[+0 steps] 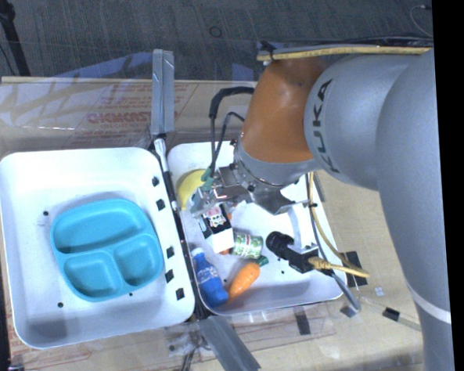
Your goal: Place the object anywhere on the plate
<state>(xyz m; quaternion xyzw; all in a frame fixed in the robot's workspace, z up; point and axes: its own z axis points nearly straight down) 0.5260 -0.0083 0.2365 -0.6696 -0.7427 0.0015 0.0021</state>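
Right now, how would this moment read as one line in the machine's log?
pincer: low in right bin | plate: left bin, bare | carrot, bottle: right bin

bench [71, 112]: wooden | on it: left white bin [23, 233], right white bin [317, 289], side by side

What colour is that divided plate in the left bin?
Light blue: the three-compartment plastic plate shows clearly in the overhead camera view.

"KUKA" on grey arm [346, 127].
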